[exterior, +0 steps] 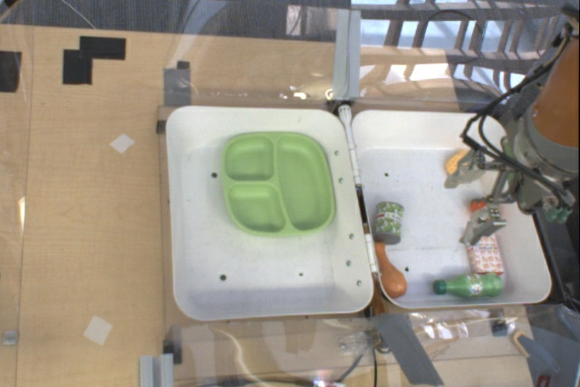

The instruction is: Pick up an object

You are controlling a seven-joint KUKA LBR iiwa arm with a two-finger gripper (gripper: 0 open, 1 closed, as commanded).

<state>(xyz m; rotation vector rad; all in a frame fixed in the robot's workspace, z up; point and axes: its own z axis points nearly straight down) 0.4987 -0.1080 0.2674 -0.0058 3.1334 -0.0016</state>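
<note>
Camera view looks down at a slant on the wooden surface (82,222) with its two shallow white bins side by side. Sitting in the left bin (195,285) is a green divided plate (276,183), with three compartments, roughly in the middle. In the right bin (408,149) I can see a small green-labelled can (389,221) near the dividing wall, an orange-brown piece (391,275) leaning against the lower left corner, a green bottle (468,286) lying on its side along the near wall, a pink-and-white carton (487,257) just above the bottle, and a yellow object (458,164) farther up. The arm comes in from the right, and its end effector (485,222) hangs over the right part of that bin, directly above the carton and near the bottle; the can lies well to its left and the yellow object up and to its left. Something red-orange shows right at its tip, but I can't make out what it is, nor whether it is gripped.
</note>
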